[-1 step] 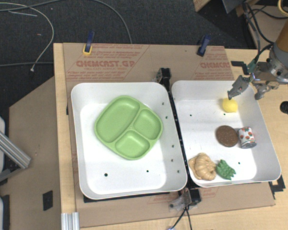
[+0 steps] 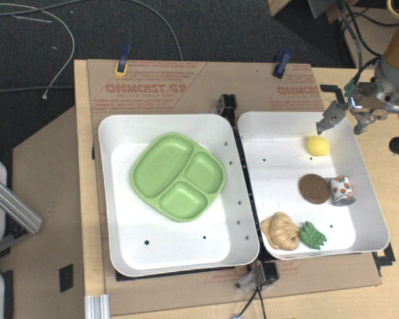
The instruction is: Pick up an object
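Gripper (image 2: 346, 118) hangs spread, nothing pinched, just above-right of the lemon (image 2: 318, 146): approach step. Next: shift over the lemon, drop, close.

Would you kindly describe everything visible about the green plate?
The green plate is a light green, plastic-looking tray with rounded corners and three compartments: one long, two smaller. It lies flat, turned diagonally, near the middle of the left bin. It holds no items, and it touches just the bin floor.
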